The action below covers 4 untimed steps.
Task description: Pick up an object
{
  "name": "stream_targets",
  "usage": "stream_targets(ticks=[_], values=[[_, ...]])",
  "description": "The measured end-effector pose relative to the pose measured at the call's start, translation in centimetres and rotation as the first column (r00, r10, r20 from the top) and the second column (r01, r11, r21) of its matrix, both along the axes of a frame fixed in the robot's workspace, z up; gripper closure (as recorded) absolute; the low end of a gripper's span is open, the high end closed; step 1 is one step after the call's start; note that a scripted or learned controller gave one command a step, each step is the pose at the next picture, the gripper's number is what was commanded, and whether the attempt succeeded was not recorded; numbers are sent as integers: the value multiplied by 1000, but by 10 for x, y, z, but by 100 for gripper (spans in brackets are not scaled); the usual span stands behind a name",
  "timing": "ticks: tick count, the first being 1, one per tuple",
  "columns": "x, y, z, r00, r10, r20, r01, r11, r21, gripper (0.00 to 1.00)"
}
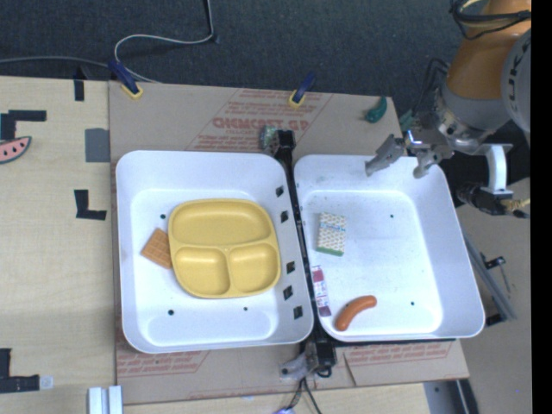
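My gripper (pixel 402 159) hangs open over the far rim of the right bin (pixel 431 231), its two grey fingers spread with nothing between them. In that bin lie an orange sausage (pixel 354 311) near the front, a pale sponge-like block (pixel 332 233) at the left side, and a small striped packet (pixel 319 290) against the left wall. The left bin (pixel 138 257) holds a yellow divided tray (pixel 225 247) with a tan cracker (pixel 158 247) tucked beside its left edge.
A divider with black clips (pixel 293 231) runs between the two bins. Cardboard (pixel 241 119) lies under them, with yellow-blue clamps (pixel 128 79) at its far edge. A teal object (pixel 376 108) sits behind the right bin. A cable (pixel 164 37) loops across the dark floor.
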<state>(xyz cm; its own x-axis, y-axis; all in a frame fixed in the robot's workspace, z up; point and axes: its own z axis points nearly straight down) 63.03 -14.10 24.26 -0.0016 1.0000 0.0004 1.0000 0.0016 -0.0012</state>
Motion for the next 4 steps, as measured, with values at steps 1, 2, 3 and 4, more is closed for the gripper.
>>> stream_targets(ticks=[1, 2, 3, 4], values=[[36, 22, -125, 1000, -1, -4, 1, 1000, 1, 0], [10, 44, -157, 1000, 0, 2, 0, 1000, -2, 0], [-42, 44, -156, 1000, 0, 3, 0, 1000, -2, 0], [-41, 44, -147, 1000, 0, 5, 0, 1000, -2, 100]])
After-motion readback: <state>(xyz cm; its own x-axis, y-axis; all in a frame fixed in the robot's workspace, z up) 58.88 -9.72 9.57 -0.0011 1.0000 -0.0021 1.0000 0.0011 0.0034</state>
